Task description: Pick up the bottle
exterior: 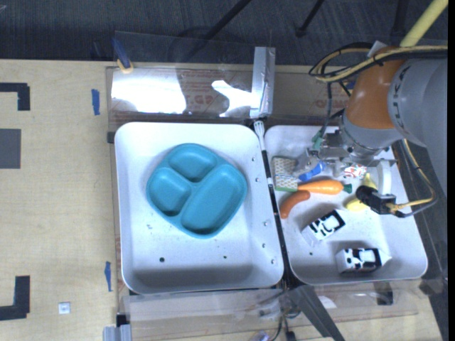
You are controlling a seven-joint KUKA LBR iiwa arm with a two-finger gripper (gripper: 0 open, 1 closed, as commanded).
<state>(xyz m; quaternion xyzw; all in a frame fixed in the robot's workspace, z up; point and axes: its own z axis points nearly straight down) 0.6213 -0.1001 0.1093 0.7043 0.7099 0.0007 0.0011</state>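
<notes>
The grey arm with its orange band (370,105) comes in from the right and bends down over the right bin (409,251). The tool (323,155) hangs low over the far part of this bin, close to the wall between the two bins. Its end is small and mixed with the cluttered things under it, so I cannot tell if it is spread, pressed together or pinching something.

Just beside the tool, on the side toward the arm, lies a small white object with red marks, which is perhaps the bottle (353,170); the view is too poor for me to be sure. Whether the tool touches it I cannot tell.

Directly on the near side of the tool lies an orange carrot-shaped piece (323,187), and a second orange piece (293,202) lies just beyond that, nearer to the dividing wall. Beside the tool, toward the dividing wall, is a thing with a mesh pattern (284,168). A yellow item (355,203) lies near the first orange piece, on the arm's side. Farther from the tool, toward the near edge of the bin, are two black-and-white blocks, one (327,224) closer and one (359,259) well apart from it.

Well away from the tool, across the dividing wall, the left bin (142,261) holds a blue divided plate (195,189). Both bins stand on the worktop (57,212).
</notes>
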